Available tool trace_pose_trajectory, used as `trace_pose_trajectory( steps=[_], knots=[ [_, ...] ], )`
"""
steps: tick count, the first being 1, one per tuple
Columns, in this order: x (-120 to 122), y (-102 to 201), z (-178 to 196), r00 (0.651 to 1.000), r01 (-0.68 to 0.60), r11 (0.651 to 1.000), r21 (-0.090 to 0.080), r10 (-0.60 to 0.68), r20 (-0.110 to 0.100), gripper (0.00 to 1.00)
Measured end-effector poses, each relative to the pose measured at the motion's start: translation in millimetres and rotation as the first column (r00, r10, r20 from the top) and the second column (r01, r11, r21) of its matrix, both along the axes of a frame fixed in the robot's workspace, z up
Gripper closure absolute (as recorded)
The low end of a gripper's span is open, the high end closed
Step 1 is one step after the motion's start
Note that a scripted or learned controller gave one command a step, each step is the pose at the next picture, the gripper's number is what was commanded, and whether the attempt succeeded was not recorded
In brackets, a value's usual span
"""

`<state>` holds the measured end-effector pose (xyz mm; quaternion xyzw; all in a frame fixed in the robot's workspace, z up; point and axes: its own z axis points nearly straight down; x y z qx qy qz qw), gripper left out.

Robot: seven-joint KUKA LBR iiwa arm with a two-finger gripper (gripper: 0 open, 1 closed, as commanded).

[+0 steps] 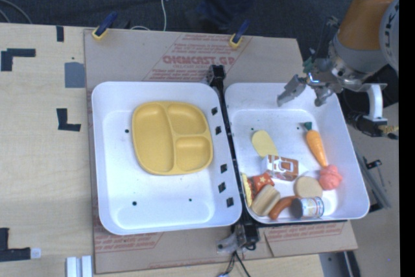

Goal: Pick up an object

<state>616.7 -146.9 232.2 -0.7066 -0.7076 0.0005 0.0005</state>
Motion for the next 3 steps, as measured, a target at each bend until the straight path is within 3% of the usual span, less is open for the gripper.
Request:
trace_pose_trajectory(
  steps=[1,2,3],
  knots=[
    [-36,41,-117,1.000,-0.001,1.000,0.003,0.001,-0.012,0.00],
    [-44,42,-149,1.000,0.001,1.000,-0.001,-0.001,0.000,0.00],
    [-43,43,-138,1.000,-0.001,1.000,0.002,0.001,0.000,1.00]
  ],
)
